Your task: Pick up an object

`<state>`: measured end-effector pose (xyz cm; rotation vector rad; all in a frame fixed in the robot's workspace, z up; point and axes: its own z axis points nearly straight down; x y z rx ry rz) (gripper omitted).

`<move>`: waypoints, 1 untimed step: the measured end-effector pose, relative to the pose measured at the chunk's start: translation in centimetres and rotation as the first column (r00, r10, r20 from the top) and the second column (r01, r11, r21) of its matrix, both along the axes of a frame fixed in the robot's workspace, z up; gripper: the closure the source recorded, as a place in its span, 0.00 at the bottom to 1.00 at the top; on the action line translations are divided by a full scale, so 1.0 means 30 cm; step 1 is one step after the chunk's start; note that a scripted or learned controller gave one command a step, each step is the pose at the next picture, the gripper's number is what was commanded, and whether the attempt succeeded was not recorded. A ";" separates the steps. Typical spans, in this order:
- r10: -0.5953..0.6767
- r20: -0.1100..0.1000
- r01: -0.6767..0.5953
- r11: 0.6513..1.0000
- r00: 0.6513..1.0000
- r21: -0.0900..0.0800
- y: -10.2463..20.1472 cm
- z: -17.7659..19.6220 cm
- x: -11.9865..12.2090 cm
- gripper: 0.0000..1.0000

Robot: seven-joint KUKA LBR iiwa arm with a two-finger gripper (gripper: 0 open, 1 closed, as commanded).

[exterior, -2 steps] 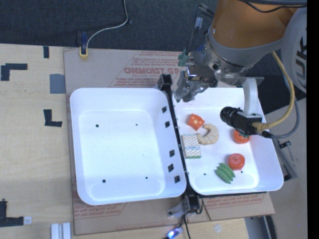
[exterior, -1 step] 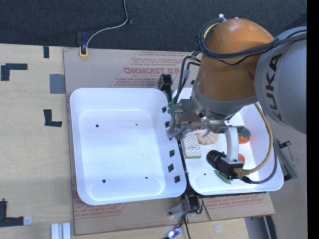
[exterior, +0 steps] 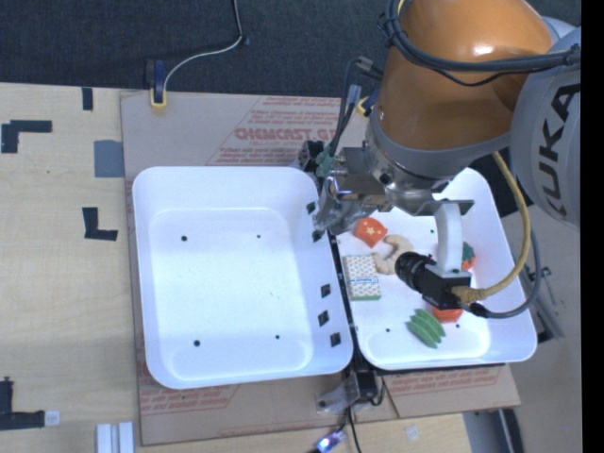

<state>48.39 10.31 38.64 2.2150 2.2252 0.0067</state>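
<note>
My gripper [exterior: 330, 206] hangs low over the left rim of the right bin [exterior: 500, 347], close to the wall it shares with the left bin. Just right of it lies an orange block [exterior: 370, 231]. A tan ring-shaped piece [exterior: 391, 253] sits below that block, touching it. A white box with a green dotted pattern [exterior: 362, 278] lies next to the dividing wall. Nearer the front edge is a green ridged object [exterior: 427, 329], with a small red piece [exterior: 450, 315] beside it. The big orange wrist housing hides the back of the right bin.
The left bin [exterior: 226, 281] stands on a cardboard sheet beside the right one. A small orange and green item [exterior: 468, 253] lies near the right side of the right bin. A cable with a yellow clip [exterior: 158, 97] rests at the back left.
</note>
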 end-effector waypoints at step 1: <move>-0.003 -0.007 0.003 1.000 1.000 -0.003 -0.002 -0.033 -0.002 1.00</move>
